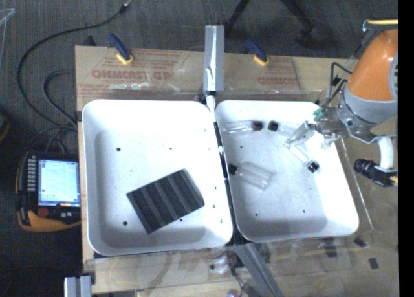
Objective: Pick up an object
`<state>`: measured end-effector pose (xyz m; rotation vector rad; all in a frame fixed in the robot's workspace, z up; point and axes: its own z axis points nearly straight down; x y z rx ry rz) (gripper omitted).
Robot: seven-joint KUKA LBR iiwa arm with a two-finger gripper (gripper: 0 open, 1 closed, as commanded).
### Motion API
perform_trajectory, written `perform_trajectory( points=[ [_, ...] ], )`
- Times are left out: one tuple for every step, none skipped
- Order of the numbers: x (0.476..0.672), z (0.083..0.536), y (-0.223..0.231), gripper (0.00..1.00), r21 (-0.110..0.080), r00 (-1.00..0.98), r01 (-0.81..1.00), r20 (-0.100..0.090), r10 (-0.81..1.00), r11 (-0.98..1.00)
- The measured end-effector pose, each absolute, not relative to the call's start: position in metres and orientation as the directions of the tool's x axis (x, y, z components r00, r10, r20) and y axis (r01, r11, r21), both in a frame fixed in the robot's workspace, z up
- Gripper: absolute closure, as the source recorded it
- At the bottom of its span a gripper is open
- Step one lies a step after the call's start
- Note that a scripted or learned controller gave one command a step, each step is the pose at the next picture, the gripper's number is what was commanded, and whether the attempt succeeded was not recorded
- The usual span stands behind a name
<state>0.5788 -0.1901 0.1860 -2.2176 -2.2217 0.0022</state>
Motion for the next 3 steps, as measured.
perform_trajectory(
  points=[
    [0.606,0.094,-0.21,0.0,0.0,-0.137,0.991,0.002,0.991,0.137],
    [0.607,0.103,-0.208,1.0,0.0,-0.138,0.99,0.004,0.99,0.138],
    [0.65,0.091,-0.13,1.0,0.012,-0.058,0.998,-0.004,0.998,0.058]
  ],
)
